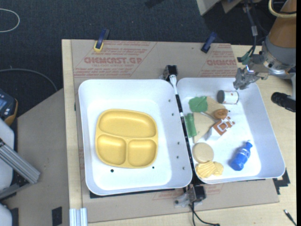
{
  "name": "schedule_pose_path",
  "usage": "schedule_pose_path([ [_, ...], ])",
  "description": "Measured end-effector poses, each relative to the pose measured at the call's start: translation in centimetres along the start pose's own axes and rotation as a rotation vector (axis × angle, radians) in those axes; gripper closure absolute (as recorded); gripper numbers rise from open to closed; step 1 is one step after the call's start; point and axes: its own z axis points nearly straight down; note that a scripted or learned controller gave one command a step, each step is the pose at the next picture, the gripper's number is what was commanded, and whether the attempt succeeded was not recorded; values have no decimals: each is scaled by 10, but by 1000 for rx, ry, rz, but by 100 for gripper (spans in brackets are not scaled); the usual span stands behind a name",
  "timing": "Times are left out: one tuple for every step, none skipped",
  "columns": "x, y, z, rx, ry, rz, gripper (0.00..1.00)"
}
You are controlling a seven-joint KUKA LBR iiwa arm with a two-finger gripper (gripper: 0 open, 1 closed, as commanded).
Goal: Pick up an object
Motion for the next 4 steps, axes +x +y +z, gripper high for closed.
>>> schedule_pose_path([
  [56,2,-12,5,4,-6,100],
  [114,15,0,7,5,-6,100],
  [141,17,-16,4,4,-3,100],
  [135,15,4,13,3,1,100],
])
